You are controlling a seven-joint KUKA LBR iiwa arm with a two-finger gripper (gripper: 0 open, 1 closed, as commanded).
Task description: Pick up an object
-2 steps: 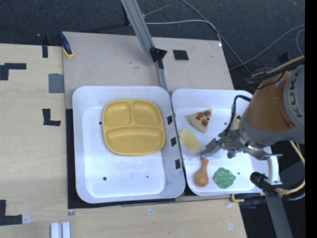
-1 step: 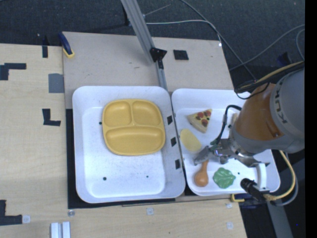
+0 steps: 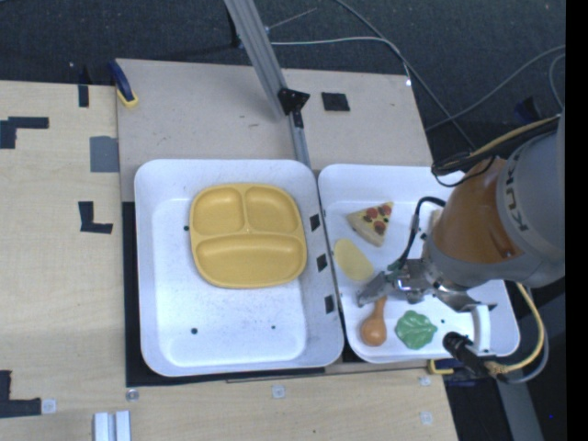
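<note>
- Gripper [image 3: 378, 288] sits low in the right bin [image 3: 404, 177]; honestly can't tell its state.
- Closest grab: drumstick [image 3: 373, 324] just near of it, yellow piece [image 3: 353, 259] just far.
- I'd centre over one item before pinching, avoiding the green lump [image 3: 415, 329].

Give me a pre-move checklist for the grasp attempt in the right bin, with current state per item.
1. Claw is over the right white bin: ok.
2. Something held in the claw: cannot tell, the tip is too blurred.
3. Targets close to the claw: ok; the pale yellow rounded food piece and the orange-brown drumstick-shaped toy flank it.
4. Green leafy lump sits apart from the claw: ok.
5. Pizza slice toy lies clear of the arm, near the bin's far side: ok.
6. Yellow divided plastic plate stays in the left white bin, away from the work area: ok.
</note>
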